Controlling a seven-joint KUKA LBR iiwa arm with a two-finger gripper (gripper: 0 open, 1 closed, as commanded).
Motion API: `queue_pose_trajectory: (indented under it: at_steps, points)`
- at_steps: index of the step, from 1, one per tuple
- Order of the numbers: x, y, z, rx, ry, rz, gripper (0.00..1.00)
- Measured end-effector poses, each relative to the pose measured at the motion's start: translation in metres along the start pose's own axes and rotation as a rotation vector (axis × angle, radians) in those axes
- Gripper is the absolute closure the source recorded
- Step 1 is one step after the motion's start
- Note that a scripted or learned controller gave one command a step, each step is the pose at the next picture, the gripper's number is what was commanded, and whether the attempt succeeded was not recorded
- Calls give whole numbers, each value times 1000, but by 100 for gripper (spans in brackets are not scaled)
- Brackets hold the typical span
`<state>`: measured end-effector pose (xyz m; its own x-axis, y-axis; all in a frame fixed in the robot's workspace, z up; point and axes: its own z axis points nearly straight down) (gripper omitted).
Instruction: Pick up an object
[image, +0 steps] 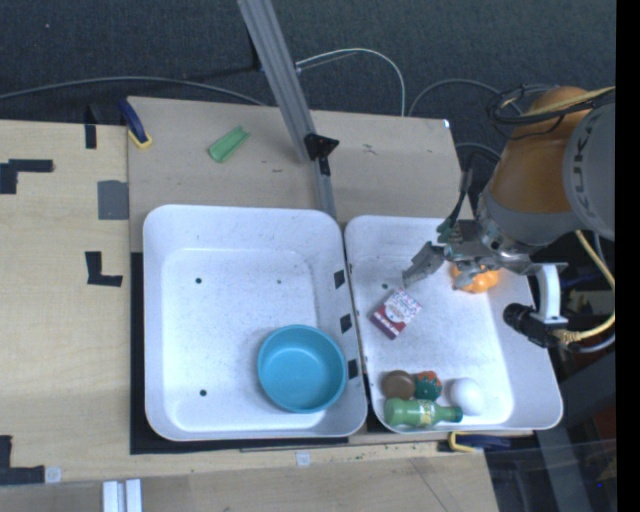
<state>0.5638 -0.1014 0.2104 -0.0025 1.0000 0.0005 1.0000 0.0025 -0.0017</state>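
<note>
gripper (432, 262) over the right bin (520, 395), jaws spread, holding nothing | small red-and-white packet (396, 312) lies flat just below it | likely light, thin, crushable: pinch across narrow sides

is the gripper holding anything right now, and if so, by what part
Cannot be told. The gripper sits over the right bin with an orange object beside it, not visibly between its fingers.
</note>
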Motion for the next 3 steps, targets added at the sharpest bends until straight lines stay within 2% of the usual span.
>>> queue_pose_trajectory:
  at_steps: [1,3]
  points:
    - [0,0,0,0,0,0,0]
    - [0,-14,90,6,0,2,0]
